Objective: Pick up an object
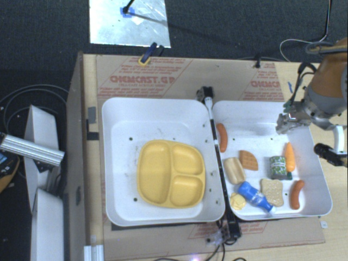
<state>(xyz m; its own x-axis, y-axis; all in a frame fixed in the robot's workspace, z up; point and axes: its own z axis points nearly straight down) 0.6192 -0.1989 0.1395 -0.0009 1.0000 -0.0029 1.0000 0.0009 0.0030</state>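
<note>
- White plastic makes up both bins, side by side on the bench; the left bin point(117, 145) bears a single thing, while the right bin point(321, 192) carries all the small toy food, so any pick has to come from the right.
- Yellow and moulded into three compartments, the divided plate point(171, 173) lies flat near the middle of the left bin, well apart from the food, probably as a place to set things down.
- Grey with an orange band, the arm point(329, 78) reaches in from the right and hangs over the far right corner of the right bin.
- Its gripper point(286, 123) points down at bare bin floor, just far of the carrot; whether its tips are apart or together I cannot tell, and nothing shows between them.
- Towards the near edge lie a blue bottle point(254, 195), tilted, touching a toast slice point(272, 191) and near a small yellow piece point(237, 202).
- A bread roll point(235, 170) and a brown cookie point(248, 160) lie close beside each other mid-bin.
- A green can point(278, 167) stands upright, touching the carrot point(290, 156) on its right; that crowding could hinder a clean grasp.
- Two sausages lie apart: one sausage point(222, 137) by the left wall, the other sausage point(296, 194) near the right corner.
- Nearest the gripper is the carrot, so I judge it the likeliest target, with nothing picked yet.
</note>
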